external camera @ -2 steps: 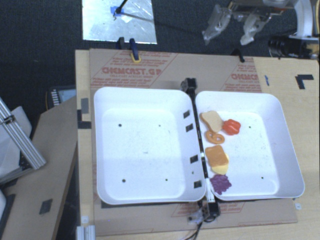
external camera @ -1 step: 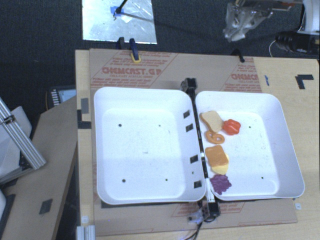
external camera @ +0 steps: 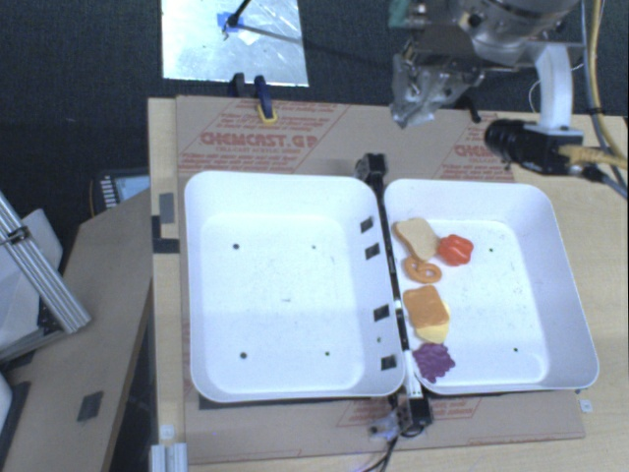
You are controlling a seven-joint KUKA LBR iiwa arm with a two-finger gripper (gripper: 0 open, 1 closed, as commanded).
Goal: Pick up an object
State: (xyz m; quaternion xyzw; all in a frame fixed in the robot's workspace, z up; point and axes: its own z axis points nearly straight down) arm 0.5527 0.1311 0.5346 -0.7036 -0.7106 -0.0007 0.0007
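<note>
Objects for picking lie in my right bin (external camera: 550, 264), clustered along its left wall: a tan bread slice (external camera: 415, 235), a red piece (external camera: 455, 250), a small pretzel (external camera: 423, 270), an orange block (external camera: 428, 308) and a purple bunch (external camera: 432, 361) near the front left corner. The left bin (external camera: 280, 283) sits beside it. My claw (external camera: 418, 91) hangs above the desk's far edge, well apart from everything; whether it is clenched or released I cannot tell. Nothing is lifted, so I judge the whole pick is left.
</note>
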